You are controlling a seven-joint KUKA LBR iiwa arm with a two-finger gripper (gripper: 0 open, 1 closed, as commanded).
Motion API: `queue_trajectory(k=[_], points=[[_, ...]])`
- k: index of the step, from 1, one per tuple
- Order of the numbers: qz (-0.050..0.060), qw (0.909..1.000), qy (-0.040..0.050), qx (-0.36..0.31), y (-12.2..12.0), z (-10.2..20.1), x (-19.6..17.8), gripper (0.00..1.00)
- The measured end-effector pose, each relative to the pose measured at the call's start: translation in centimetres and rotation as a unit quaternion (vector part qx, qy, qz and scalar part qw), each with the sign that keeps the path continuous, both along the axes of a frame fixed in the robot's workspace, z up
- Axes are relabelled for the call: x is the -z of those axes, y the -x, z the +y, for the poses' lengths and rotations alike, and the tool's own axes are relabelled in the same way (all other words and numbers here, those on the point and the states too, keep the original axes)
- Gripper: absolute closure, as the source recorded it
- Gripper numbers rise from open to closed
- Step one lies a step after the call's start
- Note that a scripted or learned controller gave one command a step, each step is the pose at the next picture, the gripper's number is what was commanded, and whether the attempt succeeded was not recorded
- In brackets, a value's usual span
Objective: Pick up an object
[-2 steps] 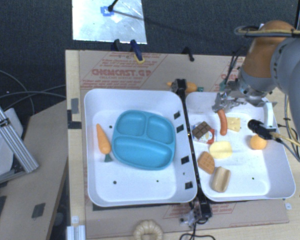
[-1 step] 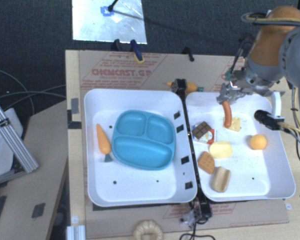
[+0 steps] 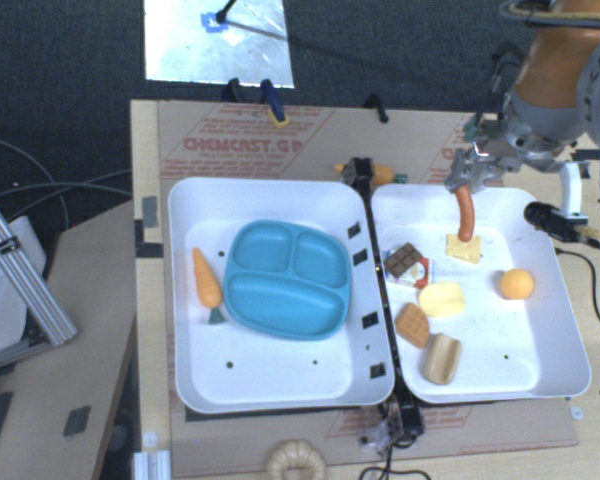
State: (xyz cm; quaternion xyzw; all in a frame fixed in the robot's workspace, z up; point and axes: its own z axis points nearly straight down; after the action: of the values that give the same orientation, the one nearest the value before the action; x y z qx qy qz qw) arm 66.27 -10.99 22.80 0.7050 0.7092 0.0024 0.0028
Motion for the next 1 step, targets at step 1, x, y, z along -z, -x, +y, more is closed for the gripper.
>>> queue_trajectory(k=[1], points=[[0.003,1.0000,-0.0009,-0.001,2.62,3.89,-0.06,1.00]])
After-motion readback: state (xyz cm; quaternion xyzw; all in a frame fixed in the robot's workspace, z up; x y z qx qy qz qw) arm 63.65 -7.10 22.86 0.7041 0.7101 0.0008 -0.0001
